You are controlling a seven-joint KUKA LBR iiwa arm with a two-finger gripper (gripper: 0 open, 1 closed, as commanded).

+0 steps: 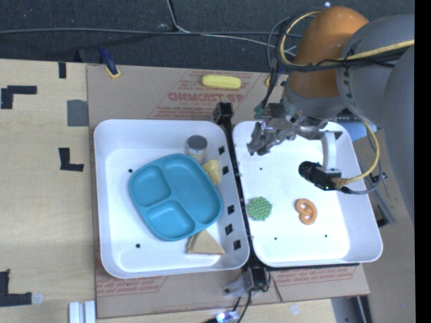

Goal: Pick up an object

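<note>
A blue tray is filling the left bin, one tan wedge and one grey can lying beside it. One green ball and one pretzel are sitting in the right bin. The gripper is hanging above, holding nothing visible; its jaw spread is too blurred to tell.

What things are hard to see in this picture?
- Gripper, camera view: small and dark, so its grip is unclear.
- Yellow piece: partly hidden behind the blue tray.
- Tan wedge: its top is tucked under the tray's edge.
- Small can: too small to read.
</note>
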